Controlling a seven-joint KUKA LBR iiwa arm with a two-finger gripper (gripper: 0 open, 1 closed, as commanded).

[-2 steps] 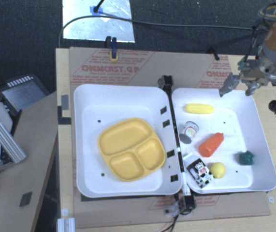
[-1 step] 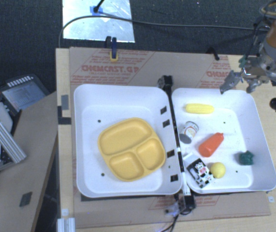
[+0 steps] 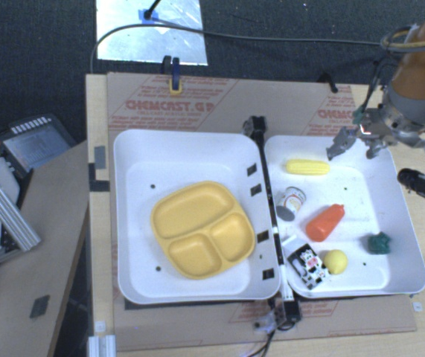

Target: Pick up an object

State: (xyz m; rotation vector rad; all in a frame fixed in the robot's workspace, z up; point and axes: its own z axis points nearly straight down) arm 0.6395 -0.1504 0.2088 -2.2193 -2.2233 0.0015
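**Hovering spread and empty at the top rim of the right bin**

Gripper (image 3: 357, 146) hanging with fingers spread, pinching nothing, just above and to the right of the corn cob (image 3: 307, 168). Taking that corn cob as the landmark from here on.

Sitting far left of the corn cob, in the left bin (image 3: 134, 199): yellow divided tray (image 3: 202, 227), well out of the way. Lying below and slightly left of the corn cob: small tin can (image 3: 292, 201) on its side, likely rolling off if nudged. Lying further below, near the bottom rim of the right bin (image 3: 402, 262): black-and-white toy (image 3: 307, 266), touching or nearly touching a yellow ball (image 3: 336, 261). Risking a double catch or a glancing push there. Lying below and right of the corn cob: orange bottle (image 3: 325, 222), tilted, probably slipping under an off-centre pinch. Sitting far below and right: small green object (image 3: 379, 242), too small to make out further.

Judging the corn cob the nearest candidate; closing across its rounded length risking a squirt sideways toward the top wall of the bin.
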